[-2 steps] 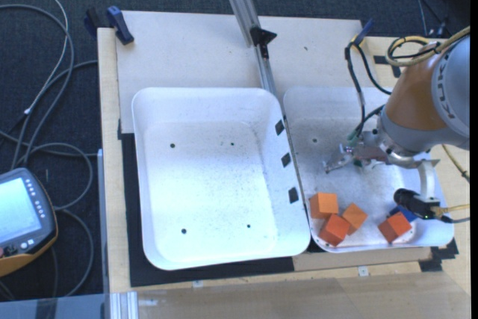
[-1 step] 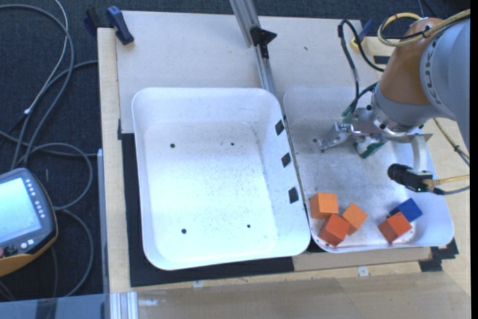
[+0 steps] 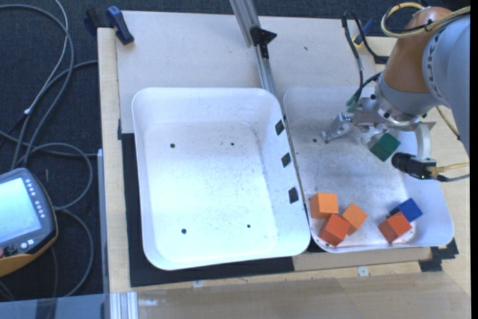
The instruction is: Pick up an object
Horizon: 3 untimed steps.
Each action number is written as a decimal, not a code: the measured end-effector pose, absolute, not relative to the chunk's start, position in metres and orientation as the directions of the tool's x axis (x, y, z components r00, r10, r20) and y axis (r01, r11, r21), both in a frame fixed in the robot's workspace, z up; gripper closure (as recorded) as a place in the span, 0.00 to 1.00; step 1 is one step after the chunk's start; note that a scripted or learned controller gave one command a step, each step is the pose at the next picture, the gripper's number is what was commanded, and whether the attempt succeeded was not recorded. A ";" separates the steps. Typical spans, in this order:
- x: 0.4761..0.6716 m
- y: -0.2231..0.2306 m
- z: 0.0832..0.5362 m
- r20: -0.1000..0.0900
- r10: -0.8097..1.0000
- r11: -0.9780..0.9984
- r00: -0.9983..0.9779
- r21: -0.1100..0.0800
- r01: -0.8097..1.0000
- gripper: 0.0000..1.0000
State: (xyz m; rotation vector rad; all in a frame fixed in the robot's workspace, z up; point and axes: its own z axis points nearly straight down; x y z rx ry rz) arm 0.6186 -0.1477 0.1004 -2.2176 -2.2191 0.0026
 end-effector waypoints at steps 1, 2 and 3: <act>0.582 -0.208 0.153 -0.001 1.000 -0.004 0.004 0.002 1.000 0.00; 0.557 -0.196 0.132 0.003 1.000 0.000 0.000 -0.005 1.000 0.00; 0.559 -0.196 0.144 0.000 1.000 0.001 -0.001 0.002 1.000 1.00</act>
